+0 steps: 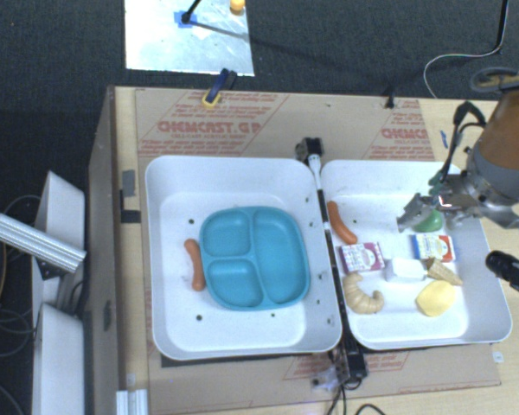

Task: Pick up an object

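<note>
My gripper [418, 212] hangs low over the back right part of the right bin [376, 335]. A small green object [431, 223] lies right against its tip; whether it is gripped is hidden. Close by in this bin lie an orange sausage [342, 223], a pink-and-white packet [362, 256], a white block [406, 269], a blue-and-red carton [433, 247], a tan wedge [445, 273], a croissant [363, 295] and a yellow lump [435, 298].
The left bin [177, 335] holds a blue divided plate [253, 256] and a second orange sausage [195, 264] to the plate's left. A black divider rail [324, 232] runs between the bins. The arm's grey and orange body [510, 145] stands over the right bin's far right side.
</note>
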### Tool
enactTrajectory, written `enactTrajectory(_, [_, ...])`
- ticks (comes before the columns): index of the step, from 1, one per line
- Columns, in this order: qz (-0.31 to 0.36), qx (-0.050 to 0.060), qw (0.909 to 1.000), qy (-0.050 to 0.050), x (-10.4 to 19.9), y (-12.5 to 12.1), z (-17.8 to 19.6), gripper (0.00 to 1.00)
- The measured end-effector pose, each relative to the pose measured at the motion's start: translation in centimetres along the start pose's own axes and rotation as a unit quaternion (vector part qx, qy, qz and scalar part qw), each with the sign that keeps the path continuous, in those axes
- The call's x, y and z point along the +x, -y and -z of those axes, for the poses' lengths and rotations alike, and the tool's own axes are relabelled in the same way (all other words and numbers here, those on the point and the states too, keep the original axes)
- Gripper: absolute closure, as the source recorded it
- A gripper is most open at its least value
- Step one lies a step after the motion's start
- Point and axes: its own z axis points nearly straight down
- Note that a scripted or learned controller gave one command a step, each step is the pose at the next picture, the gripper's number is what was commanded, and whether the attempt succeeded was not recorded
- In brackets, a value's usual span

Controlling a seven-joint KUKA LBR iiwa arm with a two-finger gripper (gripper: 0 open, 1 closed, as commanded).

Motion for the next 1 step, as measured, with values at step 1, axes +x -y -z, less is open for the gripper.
enactTrajectory(1, [-0.001,0.0,1.0,0.001,-6.99,-6.79,-6.8,0.0])
